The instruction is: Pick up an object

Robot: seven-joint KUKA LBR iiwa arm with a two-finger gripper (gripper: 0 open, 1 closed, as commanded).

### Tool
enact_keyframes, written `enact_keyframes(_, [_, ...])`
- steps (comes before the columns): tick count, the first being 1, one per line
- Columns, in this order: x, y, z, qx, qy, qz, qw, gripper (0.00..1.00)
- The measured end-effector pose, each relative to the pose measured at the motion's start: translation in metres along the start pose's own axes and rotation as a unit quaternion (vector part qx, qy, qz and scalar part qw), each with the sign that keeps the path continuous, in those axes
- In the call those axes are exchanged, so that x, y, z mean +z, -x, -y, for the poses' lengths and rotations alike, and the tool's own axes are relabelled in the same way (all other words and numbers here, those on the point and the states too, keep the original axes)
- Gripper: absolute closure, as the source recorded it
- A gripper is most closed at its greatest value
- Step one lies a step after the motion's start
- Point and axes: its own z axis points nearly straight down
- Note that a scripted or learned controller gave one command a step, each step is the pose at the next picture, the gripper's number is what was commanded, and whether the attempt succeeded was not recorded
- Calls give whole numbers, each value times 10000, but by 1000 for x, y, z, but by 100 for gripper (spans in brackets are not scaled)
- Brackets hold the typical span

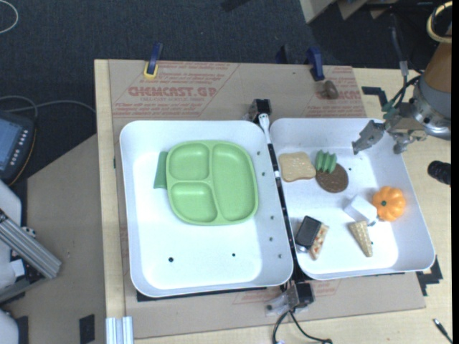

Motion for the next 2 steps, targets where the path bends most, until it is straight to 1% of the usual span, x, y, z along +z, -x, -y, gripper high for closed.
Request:
enact_keyframes(1, [52,9,-2,5,-5,-1,10000,0])
enact_keyframes(2, [114,3,-3,-8,-8,-5,10000,0])
